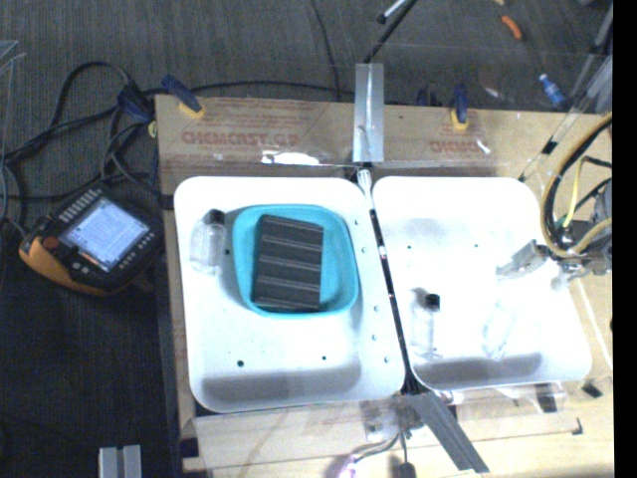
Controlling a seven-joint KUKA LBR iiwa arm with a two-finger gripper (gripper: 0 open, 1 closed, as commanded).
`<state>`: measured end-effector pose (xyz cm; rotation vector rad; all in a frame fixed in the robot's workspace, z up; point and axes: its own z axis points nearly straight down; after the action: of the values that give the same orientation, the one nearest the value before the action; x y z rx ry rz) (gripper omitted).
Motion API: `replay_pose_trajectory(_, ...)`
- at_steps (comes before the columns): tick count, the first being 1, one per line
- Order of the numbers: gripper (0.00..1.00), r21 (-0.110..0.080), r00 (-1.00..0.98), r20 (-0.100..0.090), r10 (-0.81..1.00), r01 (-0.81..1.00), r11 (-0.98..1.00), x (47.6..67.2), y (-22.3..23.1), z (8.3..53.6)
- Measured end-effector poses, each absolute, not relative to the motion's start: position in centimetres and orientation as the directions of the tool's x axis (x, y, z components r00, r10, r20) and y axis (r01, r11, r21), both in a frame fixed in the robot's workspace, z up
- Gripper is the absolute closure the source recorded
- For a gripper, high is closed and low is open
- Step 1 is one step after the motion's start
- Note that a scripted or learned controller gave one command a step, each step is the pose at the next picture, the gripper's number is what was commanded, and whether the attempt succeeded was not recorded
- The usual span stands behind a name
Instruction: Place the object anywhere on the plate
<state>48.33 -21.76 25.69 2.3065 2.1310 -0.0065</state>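
Note:
A blue plate [341, 267] lies in the left bin [289, 376]. A dark grey ridged block [289, 261] rests on the plate, covering most of its middle. My gripper [538, 265] is over the right side of the right bin [468, 217], well away from the plate, with nothing visibly held. A small clear vial with a black cap [428, 317] lies near the left wall of the right bin.
A clear bottle with a black cap [208, 239] sits in the left bin, just left of the plate. Yellow and black cables [562, 207] hang by the arm at the right edge. A teach pendant [95, 239] rests on the floor to the left.

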Motion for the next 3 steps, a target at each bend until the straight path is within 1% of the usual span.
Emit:
replay_pose_trajectory(1, 0.00, -0.005, 0.261, 0.000, 0.965, 0.965, -0.261, 48.3, -14.0, 14.8)
replay_pose_trajectory(2, 0.00, -0.002, 0.089, -0.002, 0.996, 0.996, -0.089, 48.3, -20.4, 22.0)
replay_pose_trajectory(3, 0.00, -0.005, 0.179, 0.000, 0.984, 0.984, -0.179, 48.3, -11.8, 17.0)
